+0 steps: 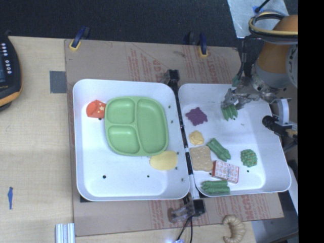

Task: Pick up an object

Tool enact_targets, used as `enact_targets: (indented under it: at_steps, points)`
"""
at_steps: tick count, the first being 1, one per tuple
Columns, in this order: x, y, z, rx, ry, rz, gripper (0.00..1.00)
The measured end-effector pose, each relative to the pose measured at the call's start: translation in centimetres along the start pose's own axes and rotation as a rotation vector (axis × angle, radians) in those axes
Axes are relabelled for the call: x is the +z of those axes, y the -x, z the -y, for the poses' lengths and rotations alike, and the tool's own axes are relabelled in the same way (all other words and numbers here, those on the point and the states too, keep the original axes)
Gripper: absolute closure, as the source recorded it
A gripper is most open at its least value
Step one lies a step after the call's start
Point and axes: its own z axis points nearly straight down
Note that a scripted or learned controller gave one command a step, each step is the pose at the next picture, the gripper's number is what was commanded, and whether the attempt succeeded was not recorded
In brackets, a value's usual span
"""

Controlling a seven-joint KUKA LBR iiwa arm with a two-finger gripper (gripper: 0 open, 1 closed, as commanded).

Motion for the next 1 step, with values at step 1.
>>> enact_targets:
  at_steps: [1]
  points:
    - [-5.82,-8.58,1.45,-0.004,0.005,0.000,1.00]
